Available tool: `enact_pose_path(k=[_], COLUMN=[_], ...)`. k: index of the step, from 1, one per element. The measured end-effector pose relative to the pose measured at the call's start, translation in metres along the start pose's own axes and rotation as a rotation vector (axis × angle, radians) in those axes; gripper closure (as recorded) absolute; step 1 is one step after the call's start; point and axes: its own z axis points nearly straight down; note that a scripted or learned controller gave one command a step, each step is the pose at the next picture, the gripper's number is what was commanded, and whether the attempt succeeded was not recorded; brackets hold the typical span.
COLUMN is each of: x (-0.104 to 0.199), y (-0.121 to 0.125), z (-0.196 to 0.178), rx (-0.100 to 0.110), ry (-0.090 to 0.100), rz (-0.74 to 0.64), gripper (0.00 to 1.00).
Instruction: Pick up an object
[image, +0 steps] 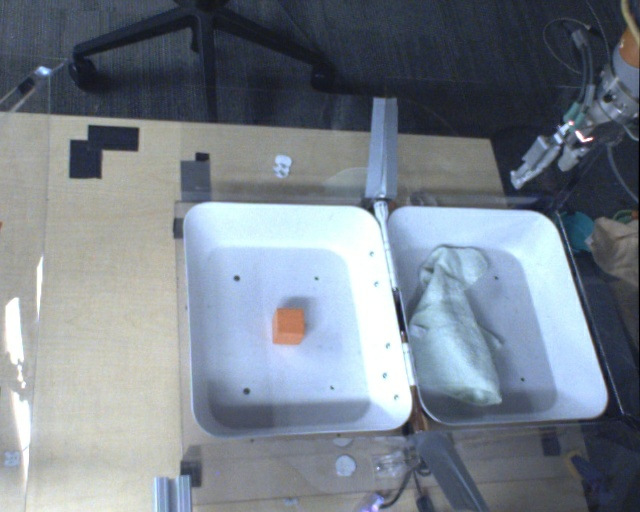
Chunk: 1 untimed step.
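From my remote console, the pincer (545, 160) hangs high beyond the far right corner of the two shallow white plastic bins (300, 215), well apart from everything it might lift; I cannot tell how it is set, and I see nothing in it. The small orange cube (289, 326) sits far off to its left and nearer the camera, in the left bin. The crumpled pale grey-green cloth (455, 325) lies closer, below it in the right bin (560, 240). I judge the pick not yet begun: approach, descent, grasp and lift all remain over the light wooden counter (110, 330).
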Motion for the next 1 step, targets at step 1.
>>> enact_pose_path(k=[1], x=[0.0481], y=[0.0158], z=[0.1464], rx=[0.006], ry=[0.004], rz=[0.074], gripper=[0.0])
